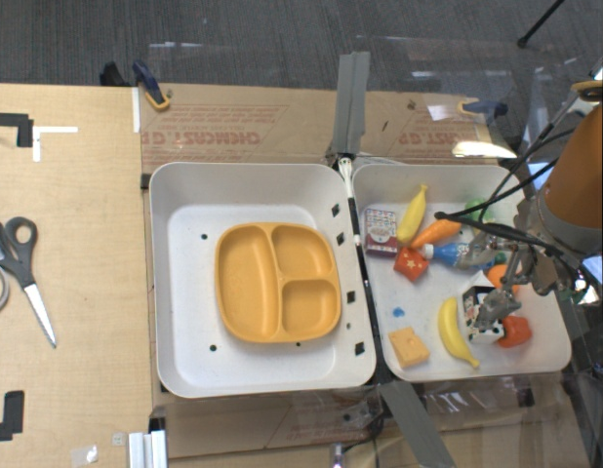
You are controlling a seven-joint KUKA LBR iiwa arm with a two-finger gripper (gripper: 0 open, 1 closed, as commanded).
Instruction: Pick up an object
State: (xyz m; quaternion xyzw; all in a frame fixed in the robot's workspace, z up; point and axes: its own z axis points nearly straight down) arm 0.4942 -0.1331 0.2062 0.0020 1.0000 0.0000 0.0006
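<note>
- Hovering low over the right-hand shallow white plastic bin, the end effector sits in that bin's near-right part, right at a small black-and-white boxy item.
- Whether it is spread or pressed together, I cannot tell; cables and the wrist blur the tips.
- Key relation: the curved yellow plastic banana lies just to the camera's left of the end effector, long axis running roughly near-to-far, curving toward the bin's front edge.
- A rounded red-orange plastic piece lies just beside the end effector on the other side, touching or nearly touching the black-and-white item.
- My read: the black-and-white item is the closest candidate, almost straight below.
- Count, right bin: two yellow bananas, the second farther back; one orange carrot-shaped toy; one red cube-like block; one tan wedge of toy cheese; one small printed card box; one blue-and-white tube-like item.
- Left bin: one orange three-compartment plate.
- On the bench: one pair of grey-handled scissors.
</note>
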